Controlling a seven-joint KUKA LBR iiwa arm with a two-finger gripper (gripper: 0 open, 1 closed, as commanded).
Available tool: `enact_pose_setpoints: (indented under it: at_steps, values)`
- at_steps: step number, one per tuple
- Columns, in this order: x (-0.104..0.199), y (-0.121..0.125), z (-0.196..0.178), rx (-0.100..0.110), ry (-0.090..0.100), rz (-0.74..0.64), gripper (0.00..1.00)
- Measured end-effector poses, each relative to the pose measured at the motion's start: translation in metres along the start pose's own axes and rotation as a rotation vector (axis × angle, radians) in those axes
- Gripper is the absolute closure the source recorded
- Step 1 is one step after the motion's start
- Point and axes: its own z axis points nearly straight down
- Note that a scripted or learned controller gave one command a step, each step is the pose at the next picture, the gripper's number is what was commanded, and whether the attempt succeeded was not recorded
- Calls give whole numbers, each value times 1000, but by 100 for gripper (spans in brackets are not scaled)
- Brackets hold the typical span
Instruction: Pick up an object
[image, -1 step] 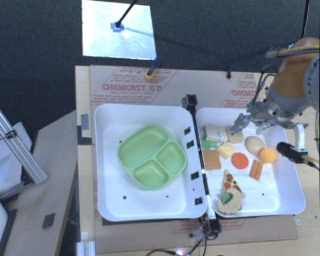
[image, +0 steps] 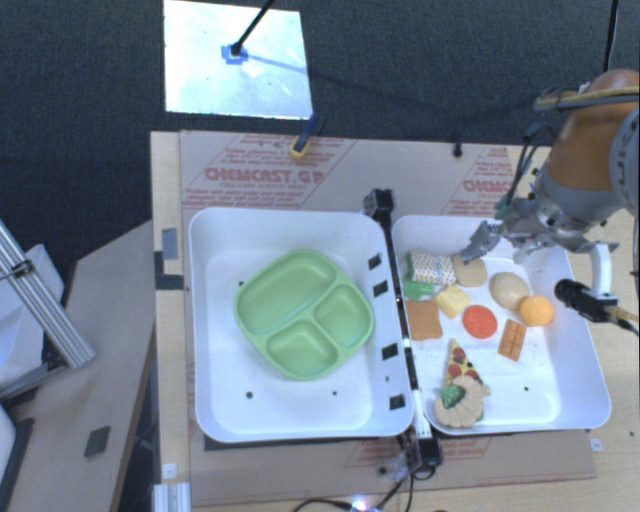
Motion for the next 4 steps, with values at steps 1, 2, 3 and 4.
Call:
enact_pose_setpoints:
  at_steps: [1, 2, 3, 4]
  values:
    - [8, -2, 58, 1, 0, -2, 0]
    - [9, -1, 106, 1, 0, 0, 0]
    - [8, 0, 94, -3, 0, 0, 100]
    - [3, 8, 33, -5, -1, -1, 100]
